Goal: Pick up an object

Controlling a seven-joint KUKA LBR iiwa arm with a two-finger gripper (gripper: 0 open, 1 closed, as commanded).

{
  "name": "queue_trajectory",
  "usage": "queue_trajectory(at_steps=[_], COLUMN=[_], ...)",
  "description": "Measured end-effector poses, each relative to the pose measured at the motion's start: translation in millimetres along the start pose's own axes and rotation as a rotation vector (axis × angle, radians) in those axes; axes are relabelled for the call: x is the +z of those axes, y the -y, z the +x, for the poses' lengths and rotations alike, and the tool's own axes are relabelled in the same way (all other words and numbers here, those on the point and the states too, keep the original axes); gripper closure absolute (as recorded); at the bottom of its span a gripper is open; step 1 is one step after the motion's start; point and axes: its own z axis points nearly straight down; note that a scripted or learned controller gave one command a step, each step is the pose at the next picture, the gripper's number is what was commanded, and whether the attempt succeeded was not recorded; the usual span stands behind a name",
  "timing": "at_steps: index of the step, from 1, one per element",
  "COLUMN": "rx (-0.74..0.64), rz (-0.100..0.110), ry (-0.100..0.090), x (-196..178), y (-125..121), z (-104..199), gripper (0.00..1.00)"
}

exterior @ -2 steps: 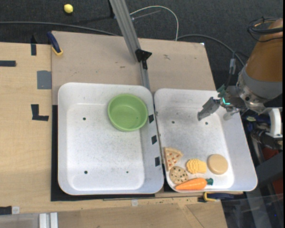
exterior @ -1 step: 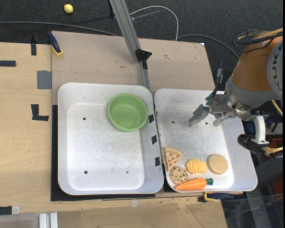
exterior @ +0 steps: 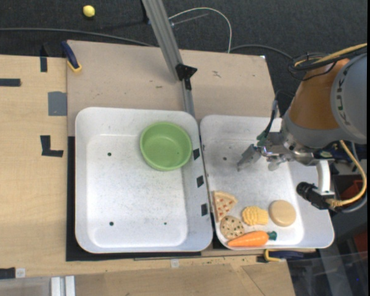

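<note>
My gripper (exterior: 257, 163) hovers over the middle of the right bin (exterior: 234, 134), open, with nothing between its fingers. Below it, along the bin's front edge, lie a pizza slice (exterior: 222, 203), a chocolate-chip cookie (exterior: 232, 227), a yellow corn piece (exterior: 254, 215), a tan round bun (exterior: 282, 213) and an orange carrot (exterior: 251, 239). A green bowl (exterior: 166, 145) sits upright in the left bin (exterior: 98, 165), near its back right corner.
A grey metal pole (exterior: 166, 32) slants down from the top to the gap between the bins. Cables (exterior: 348, 193) hang off the arm at the right. A small yellow ball (exterior: 89, 10) lies on the dark floor at the far left.
</note>
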Motion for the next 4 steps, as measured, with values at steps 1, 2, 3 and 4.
queue_trajectory(at_steps=[1, 2, 3, 4], rx=[0.000, -0.001, 0.001, 0.000], rz=[0.001, -0.002, -0.009, -0.006], ry=[-0.001, -0.001, 0.001, 0.000], x=[46.4, 33.9, -19.0, -34.1], y=[-0.3, -1.2, -5.3, -5.5], z=[7.7, 7.8, -1.9, -1.6], gripper=[0.00, 1.00, 1.00, 1.00])
